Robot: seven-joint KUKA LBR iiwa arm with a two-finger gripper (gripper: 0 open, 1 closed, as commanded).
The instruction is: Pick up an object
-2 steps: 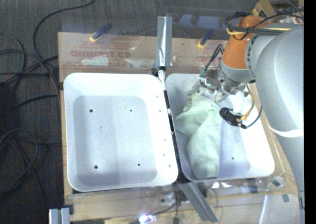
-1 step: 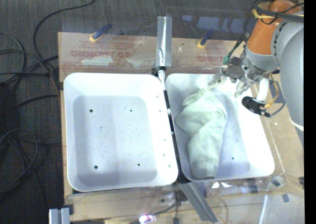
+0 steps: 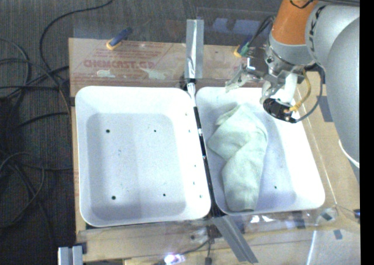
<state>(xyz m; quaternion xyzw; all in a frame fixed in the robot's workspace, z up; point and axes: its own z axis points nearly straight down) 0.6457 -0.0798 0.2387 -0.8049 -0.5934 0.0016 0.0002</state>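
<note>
1. crumpled pale green cloth: lying in the right-hand shallow white plastic bin, right of centre frame. Heaped in one long fold from the bin's upper middle down to its lower edge, bulkiest at the top, nearer the bin's left wall. Sole candidate for the pick.

2. left-hand shallow white plastic bin: centre left of frame, side by side with its neighbour along a dark seam.

3. hand of the grey-and-orange arm: upper right of frame, over the far rim of the right-hand bin, just beyond the cloth's upper end and apart from it. Nothing seen held. Apart or together: cannot tell from this angle.

4. brown board counter: beneath both bins, with a small blue-and-yellow clamp at its upper left.

Handling note. Step in hand judged to be the approach, pick not yet made. Best done by shifting toward lower frame to centre over the thick upper hump, descending straight, and pressing into the fabric before closing, so as to gather a fold rather than skim it. Limp material, likely to drape and drag; worth lifting high enough to clear the bin wall.
</note>
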